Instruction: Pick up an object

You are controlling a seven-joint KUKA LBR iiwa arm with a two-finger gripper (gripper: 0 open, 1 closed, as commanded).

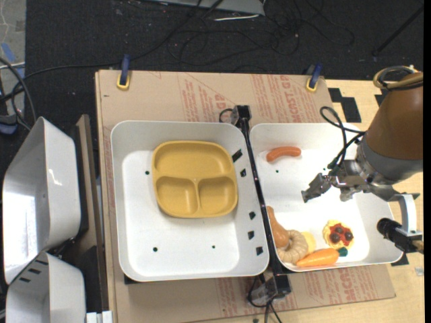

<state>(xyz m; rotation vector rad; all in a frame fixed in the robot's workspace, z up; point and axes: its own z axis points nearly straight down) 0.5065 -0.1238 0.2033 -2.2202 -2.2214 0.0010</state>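
Observation:
The right bin holds several toy foods. An orange-red sausage lies near its back. Along the front wall lie a brown drumstick-like piece, a tan curled pastry, an orange carrot and a small yellow tart with red topping. My gripper hangs over the bare middle of the right bin, between the sausage and the front cluster, with nothing seen in it. The grey arm comes in from the right.
The left bin carries a yellow three-compartment plate. A black divider strip runs between the bins. White tubs stand off the bench at the left. Cables lie on the dark floor behind.

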